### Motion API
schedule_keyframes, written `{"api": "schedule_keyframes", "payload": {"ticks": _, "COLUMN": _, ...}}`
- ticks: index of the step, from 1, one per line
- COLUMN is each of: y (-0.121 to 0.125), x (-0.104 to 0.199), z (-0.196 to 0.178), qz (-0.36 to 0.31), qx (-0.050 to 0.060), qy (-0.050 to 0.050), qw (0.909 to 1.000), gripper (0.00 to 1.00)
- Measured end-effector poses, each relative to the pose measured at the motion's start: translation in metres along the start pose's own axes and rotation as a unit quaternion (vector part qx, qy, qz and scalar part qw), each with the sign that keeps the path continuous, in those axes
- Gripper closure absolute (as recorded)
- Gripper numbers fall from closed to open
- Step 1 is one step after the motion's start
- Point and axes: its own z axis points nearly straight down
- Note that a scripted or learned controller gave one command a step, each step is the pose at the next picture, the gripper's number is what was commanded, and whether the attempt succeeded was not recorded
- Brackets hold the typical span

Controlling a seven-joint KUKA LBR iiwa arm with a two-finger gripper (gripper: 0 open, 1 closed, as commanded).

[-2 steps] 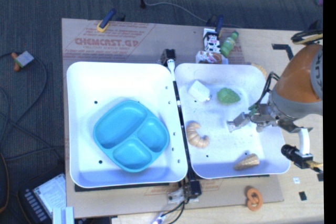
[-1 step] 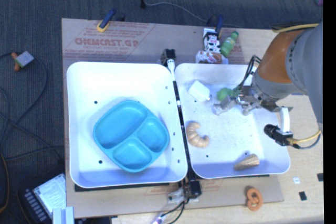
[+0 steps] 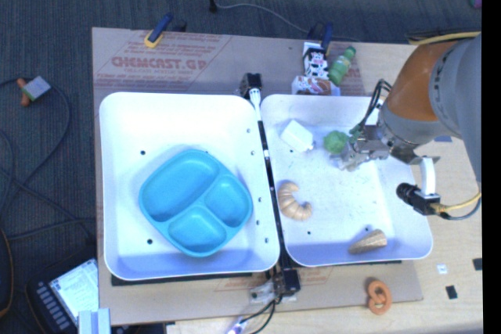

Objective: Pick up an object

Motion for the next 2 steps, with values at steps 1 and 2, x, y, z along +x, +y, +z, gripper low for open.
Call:
{"api": "schedule_keyframes", "payload": {"ticks": 1, "y": -0.054, "x": -0.051, "z": -0.015, "qz": 0.002, "qx": 0.0, "qy": 0.0, "qw": 1.0, "gripper": 1.0}}
{"api": "schedule_keyframes", "payload": {"ticks": 2, "y": -0.018, "x": 0.013, "z": -0.072, "qz": 0.0, "qx": -0.001, "qy": 0.001, "qw": 1.0, "gripper": 1.0}}
